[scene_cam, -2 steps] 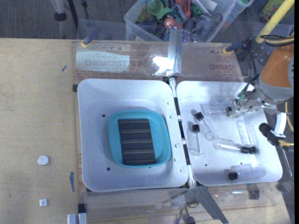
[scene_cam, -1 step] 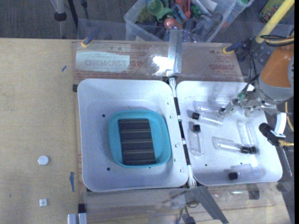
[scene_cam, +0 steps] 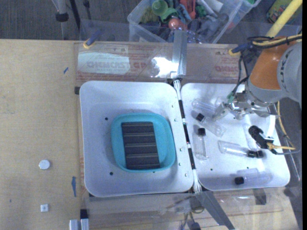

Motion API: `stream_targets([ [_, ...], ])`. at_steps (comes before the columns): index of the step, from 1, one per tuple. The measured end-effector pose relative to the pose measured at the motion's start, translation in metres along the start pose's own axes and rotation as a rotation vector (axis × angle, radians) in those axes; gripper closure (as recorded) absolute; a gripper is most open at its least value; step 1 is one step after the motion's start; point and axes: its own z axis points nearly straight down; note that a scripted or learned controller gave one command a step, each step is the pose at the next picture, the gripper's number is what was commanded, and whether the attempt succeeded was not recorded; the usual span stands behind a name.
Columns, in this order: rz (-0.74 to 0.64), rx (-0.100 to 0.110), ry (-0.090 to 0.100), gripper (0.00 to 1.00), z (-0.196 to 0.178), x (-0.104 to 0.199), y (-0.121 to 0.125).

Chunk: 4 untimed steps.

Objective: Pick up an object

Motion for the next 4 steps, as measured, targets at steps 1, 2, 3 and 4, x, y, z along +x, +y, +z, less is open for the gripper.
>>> stream_targets([
  [1,-0.002,-0.004,-0.001,1.00,-0.012,0.000,0.002],
  [2,-0.002,-0.004,-0.001,0.00,-0.012,0.000,0.002],
  [3,0.009,0.025,-0.001,0.00,0.002,0.015,0.033],
  [4,0.007,0.024,-0.002,1.00,-0.009,0.016,0.034],
])
